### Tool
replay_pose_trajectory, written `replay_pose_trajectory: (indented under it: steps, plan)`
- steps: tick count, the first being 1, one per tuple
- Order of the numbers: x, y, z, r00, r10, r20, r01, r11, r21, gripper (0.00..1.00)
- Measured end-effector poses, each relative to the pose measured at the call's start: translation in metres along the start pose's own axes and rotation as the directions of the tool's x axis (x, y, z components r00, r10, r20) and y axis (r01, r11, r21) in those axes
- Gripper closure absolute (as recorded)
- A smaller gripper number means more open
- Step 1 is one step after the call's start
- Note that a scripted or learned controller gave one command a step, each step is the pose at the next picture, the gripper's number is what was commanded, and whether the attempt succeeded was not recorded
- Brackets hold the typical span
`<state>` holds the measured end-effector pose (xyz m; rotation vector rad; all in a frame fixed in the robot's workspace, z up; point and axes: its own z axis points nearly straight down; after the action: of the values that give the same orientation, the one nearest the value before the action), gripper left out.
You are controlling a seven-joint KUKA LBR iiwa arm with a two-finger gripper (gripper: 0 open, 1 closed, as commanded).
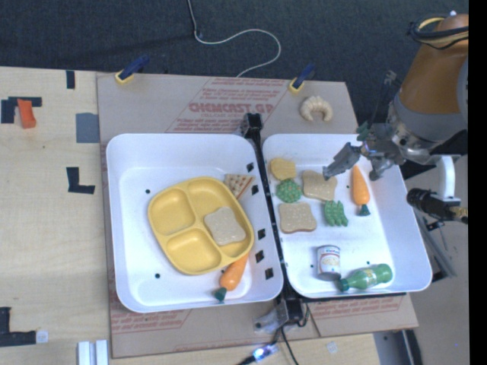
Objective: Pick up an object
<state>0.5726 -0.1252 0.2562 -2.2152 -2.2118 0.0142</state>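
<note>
End effector (354, 164) spread wide, empty, over right bin (403, 226). Carrot (360, 188) between fingers below; toast slice (318, 185), green veg (335, 214) crowd left side.

Pale wood-grain surface (46, 226) with black tape marks, a printed brown cardboard sheet (221, 109) laid over it and held by two blue-and-yellow clamps (131, 68), dark blue carpeted floor (91, 14) beyond, a thin white cable (228, 36) looping across it; even overhead light.
</note>
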Motion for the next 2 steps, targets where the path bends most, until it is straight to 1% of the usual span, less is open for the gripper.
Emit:
replay_pose_trajectory:
  steps: [1, 2]
  plan:
    - [0.000, 0.002, -0.007, 1.000, -0.003, 0.002, 0.003, 1.000, -0.013, 0.00]
    - [0.002, 0.005, 0.057, 1.000, -0.003, 0.001, 0.003, 1.000, -0.007, 0.00]
